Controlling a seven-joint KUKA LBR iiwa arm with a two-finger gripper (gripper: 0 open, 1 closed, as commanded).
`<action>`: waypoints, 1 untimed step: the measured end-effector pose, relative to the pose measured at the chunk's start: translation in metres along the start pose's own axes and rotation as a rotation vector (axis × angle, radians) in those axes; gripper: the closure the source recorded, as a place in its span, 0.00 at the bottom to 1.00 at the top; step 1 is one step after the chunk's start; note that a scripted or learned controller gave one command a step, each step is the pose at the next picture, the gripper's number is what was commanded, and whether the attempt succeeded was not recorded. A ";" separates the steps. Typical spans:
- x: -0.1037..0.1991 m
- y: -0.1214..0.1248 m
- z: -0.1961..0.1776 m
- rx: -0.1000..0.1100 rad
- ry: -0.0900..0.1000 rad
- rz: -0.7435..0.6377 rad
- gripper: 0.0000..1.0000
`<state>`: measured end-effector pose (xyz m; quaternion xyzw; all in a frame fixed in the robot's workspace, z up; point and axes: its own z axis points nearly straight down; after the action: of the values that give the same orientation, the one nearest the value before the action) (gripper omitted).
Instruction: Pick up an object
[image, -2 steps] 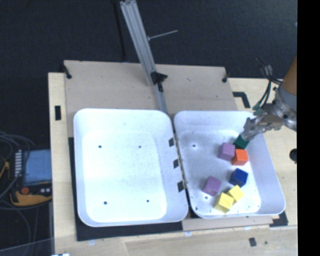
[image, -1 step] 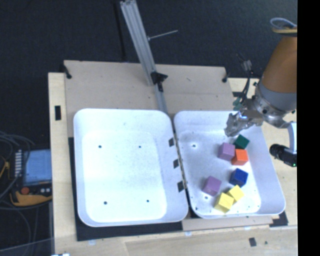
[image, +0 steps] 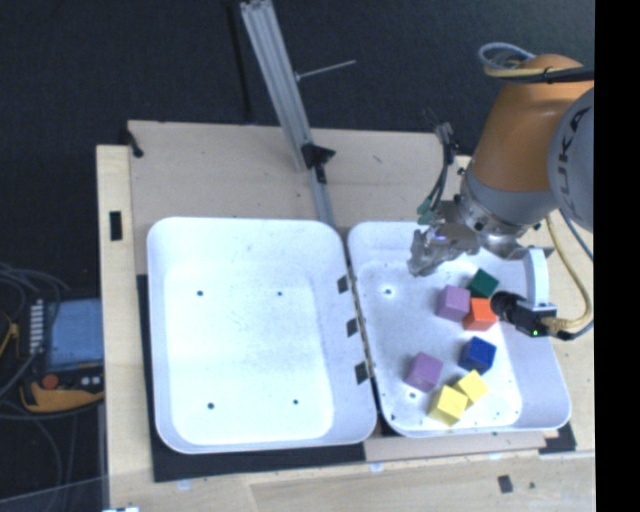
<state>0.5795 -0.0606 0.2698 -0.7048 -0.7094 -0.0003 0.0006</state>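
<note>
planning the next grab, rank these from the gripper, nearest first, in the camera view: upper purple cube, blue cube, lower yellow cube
From the gripper in the right bin:
1. Upper purple cube, just below and right of it.
2. Blue cube, lower, toward the bin's right side.
3. Lower yellow cube, near the bin's front edge.

Blocks (image: 456, 345) lie in the right bin (image: 390, 400)
</note>
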 end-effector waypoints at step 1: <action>0.056 0.007 0.016 0.002 0.000 -0.001 1.00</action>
<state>0.5857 -0.0046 0.2540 -0.7044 -0.7098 0.0004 0.0014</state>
